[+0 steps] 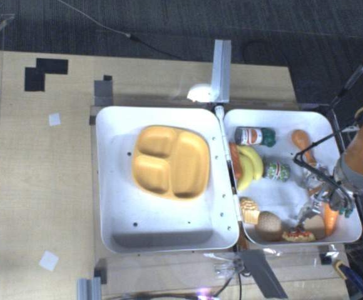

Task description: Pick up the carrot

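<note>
Spanning wooden bench (37, 186) | two white bins (116, 230) | dark floor (169, 11)

Plate (171, 161) in left bin (116, 230)

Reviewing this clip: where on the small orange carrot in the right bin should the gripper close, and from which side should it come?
Probably mid-body, from straight above. The small orange carrot lies nearly lengthwise against the right wall of the right white bin, so the fingers would close across its narrow width. The gripper hovers just left of it, and the wall leaves little room.
</note>
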Controlling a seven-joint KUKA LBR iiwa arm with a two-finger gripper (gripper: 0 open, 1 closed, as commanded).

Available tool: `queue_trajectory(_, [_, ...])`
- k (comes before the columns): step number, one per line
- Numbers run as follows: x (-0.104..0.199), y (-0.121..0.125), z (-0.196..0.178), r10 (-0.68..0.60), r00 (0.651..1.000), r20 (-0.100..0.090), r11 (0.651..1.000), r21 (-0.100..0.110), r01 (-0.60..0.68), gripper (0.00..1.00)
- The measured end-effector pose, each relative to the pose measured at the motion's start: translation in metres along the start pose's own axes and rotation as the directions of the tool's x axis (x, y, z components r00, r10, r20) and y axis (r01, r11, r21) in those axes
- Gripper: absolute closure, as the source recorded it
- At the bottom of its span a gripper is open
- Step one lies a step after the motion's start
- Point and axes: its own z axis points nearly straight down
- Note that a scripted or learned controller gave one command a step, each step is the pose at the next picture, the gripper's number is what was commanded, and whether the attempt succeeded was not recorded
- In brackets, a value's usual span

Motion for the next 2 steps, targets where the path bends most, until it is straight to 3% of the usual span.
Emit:
queue_trajectory(1, [-0.003, 0.002, -0.013, -0.007, 1.000, 0.008, 1.000, -0.001, 0.007, 1.00])
queue_trajectory(2, [0.014, 0.020, -0.072, 0.255, 0.967, -0.006, 0.967, 0.004, -0.255, 1.00])
